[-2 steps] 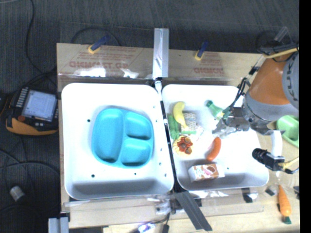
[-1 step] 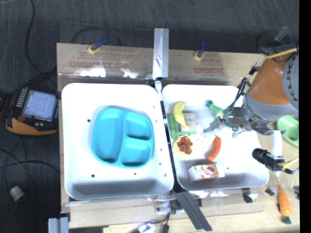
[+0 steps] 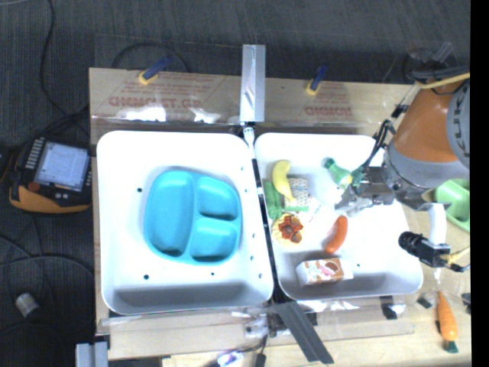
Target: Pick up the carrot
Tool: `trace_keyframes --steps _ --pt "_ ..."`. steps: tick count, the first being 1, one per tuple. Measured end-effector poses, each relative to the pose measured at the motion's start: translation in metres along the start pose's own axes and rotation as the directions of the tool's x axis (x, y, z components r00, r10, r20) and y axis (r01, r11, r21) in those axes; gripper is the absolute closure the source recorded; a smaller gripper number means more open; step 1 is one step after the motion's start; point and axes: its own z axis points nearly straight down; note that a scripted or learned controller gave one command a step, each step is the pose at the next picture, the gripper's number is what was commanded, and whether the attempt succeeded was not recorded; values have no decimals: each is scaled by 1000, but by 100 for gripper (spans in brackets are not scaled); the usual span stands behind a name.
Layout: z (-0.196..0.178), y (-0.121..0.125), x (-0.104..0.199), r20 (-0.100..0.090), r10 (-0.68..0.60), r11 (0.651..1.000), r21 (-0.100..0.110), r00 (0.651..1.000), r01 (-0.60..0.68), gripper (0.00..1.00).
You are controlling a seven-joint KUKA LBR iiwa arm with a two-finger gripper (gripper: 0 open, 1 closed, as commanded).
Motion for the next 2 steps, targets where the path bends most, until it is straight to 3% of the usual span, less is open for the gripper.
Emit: trace_keyframes --steps 1,2 --pt "0 0 0 0 0 1000 0 1000 0 0" --pt "109 -10 -25 -3 57 998 -20 998 -57 0"
